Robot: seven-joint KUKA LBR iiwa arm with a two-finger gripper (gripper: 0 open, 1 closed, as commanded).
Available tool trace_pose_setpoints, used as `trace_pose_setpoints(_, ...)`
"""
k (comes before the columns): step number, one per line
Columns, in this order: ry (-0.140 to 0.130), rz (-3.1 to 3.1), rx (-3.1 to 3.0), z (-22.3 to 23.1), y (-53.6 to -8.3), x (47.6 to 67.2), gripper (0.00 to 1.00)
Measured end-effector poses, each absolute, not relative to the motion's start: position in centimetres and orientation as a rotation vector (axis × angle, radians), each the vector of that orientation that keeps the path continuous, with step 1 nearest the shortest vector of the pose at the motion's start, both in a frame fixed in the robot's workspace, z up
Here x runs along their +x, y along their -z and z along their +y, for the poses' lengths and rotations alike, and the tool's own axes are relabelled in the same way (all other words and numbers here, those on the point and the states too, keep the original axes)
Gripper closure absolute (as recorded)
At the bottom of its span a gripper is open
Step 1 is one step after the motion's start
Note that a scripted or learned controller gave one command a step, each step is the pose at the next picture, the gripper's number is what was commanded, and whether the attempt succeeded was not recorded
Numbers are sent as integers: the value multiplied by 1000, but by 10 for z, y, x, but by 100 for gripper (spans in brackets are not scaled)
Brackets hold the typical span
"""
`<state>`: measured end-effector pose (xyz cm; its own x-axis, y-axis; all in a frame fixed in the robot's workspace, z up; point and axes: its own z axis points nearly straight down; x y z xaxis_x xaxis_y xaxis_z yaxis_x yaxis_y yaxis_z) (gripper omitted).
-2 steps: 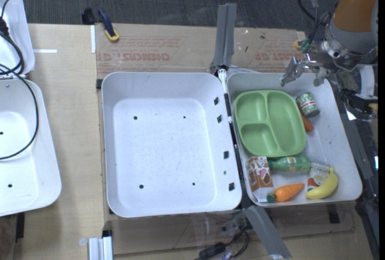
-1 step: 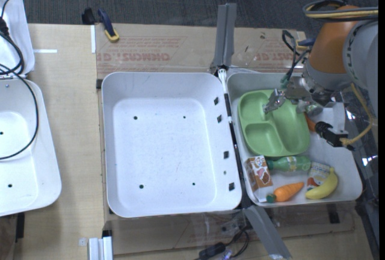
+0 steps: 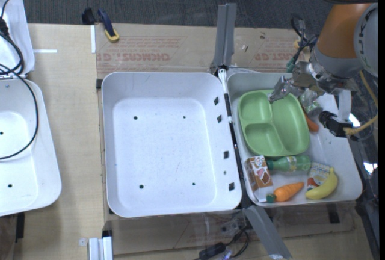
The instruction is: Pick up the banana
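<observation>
Approach stage: arm over far side of right bin, banana not yet reached.

Banana [image 3: 323,186] lies at near-right corner of right bin [image 3: 352,192], just beside a small packet [image 3: 317,172], w/ carrot [image 3: 286,191] to its left and green bottle [image 3: 290,163] further in. Gripper [image 3: 287,88] hangs above far edge of green divided tray [image 3: 274,124], well apart from banana; nothing seen between its tips, but whether it's spread or closed I cannot tell — metal parts blur together w/ cables. Judgement: next move needs travel toward near-right corner, then descent clear of bin wall and packet. Left bin [image 3: 162,138] holds no objects. An orange item beside tray's right edge is partly covered by arm; ID uncertain.
</observation>
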<state>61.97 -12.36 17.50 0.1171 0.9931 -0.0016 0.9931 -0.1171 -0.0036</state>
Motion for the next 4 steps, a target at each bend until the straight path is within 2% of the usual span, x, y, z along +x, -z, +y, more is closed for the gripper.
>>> trace_pose_setpoints(1, -1, -2188, -2254, -138, -91, 571, 0)
trace_pose_setpoints(2, 0, -2183, -2259, -150, -91, 535, 0)
trace_pose_setpoints(3, -25, -2236, -2151, -169, -91, 601, 0)
trace_pose_setpoints(4, -16, -2232, -2121, -157, -97, 602, 100)
